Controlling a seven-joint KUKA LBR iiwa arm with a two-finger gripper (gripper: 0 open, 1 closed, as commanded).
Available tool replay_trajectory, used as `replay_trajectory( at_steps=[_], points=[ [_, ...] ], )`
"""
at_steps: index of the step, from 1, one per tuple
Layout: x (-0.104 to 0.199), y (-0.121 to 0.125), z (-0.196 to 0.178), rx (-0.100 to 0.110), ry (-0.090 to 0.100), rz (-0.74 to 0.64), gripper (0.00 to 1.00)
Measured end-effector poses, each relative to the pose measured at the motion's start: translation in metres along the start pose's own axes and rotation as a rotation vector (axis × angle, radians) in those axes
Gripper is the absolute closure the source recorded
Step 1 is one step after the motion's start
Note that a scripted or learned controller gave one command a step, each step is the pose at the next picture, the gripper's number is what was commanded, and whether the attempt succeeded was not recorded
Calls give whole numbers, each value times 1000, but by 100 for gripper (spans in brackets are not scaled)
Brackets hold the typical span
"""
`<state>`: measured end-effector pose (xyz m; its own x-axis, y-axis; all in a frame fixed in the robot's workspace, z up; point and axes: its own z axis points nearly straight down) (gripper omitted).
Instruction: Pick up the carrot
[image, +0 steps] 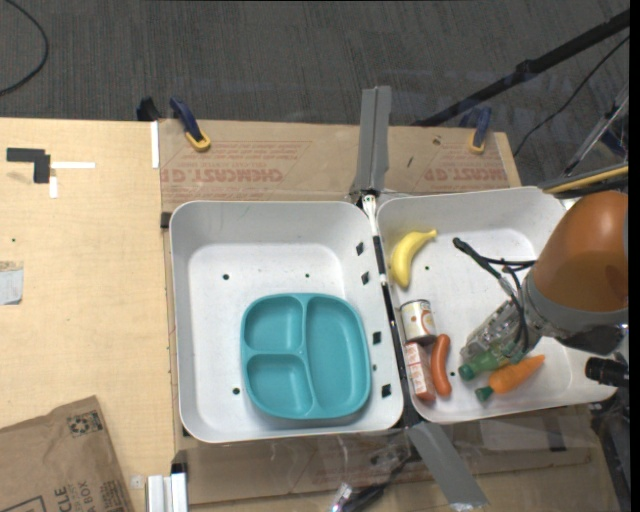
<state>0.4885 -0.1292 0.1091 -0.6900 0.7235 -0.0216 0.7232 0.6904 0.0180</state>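
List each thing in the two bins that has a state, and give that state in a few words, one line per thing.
carrot: lying flat in the right bin, beside the gripper
banana: lying loose, unpeeled
small can: on its side
hot dog: lying flat
teal divided plate: right way up in the left bin
gripper: lowered over the carrot's green end

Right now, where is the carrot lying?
The carrot lies in the right bin, near its front edge, just right of the hot dog and directly under the gripper.
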Motion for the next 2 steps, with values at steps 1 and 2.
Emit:
replay_trajectory(
  at_steps=[1, 2],
  points=[
    [40, 27, -81, 20, 23, -3, 100],
    [45, 33, -88, 23, 19, 229, 100]
  ],
)
